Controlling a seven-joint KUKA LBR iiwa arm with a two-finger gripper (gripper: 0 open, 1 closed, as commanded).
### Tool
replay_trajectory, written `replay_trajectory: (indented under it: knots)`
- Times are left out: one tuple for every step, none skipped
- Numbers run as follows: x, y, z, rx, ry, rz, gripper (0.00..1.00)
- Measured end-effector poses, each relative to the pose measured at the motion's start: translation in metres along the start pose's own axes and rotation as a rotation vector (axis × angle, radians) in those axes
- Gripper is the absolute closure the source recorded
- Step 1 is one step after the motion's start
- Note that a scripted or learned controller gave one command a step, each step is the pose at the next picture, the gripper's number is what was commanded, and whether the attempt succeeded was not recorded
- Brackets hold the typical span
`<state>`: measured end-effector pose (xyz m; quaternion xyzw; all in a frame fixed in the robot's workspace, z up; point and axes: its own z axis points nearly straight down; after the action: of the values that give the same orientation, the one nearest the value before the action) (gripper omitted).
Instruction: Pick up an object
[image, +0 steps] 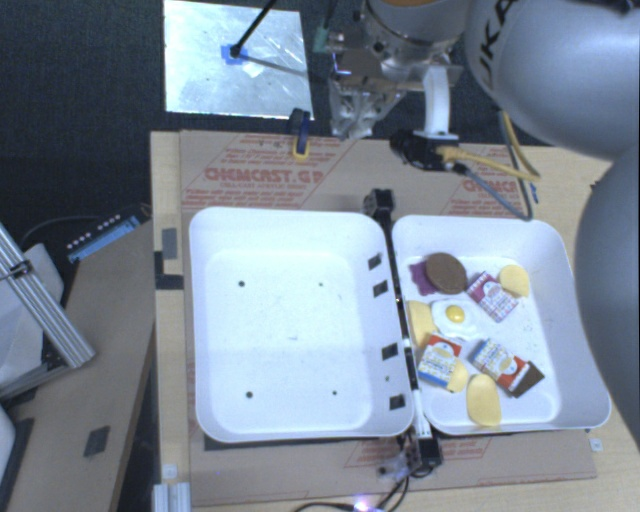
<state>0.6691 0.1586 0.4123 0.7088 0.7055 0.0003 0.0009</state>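
The gripper hangs at the frame's upper middle, above the bench; its state I cannot tell. Toy foods fill the right bin: fried egg, brown cookie, possibly small cartons.

Smooth, matt white plastic for both bins. Pale, wood-like matt board beneath, printed in red. Shiny, crinkled foil-like sheet at eleven o'clock. Glossy grey casing on the arm. Dull brushed-metal rail at nine o'clock.
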Motion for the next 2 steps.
replay_trajectory:
  knots:
    - [0.061,-0.035,-0.012,0.0,0.004,-0.014,1.0]
    - [0.077,0.0,-0.014,-0.002,0.002,-0.01,1.0]
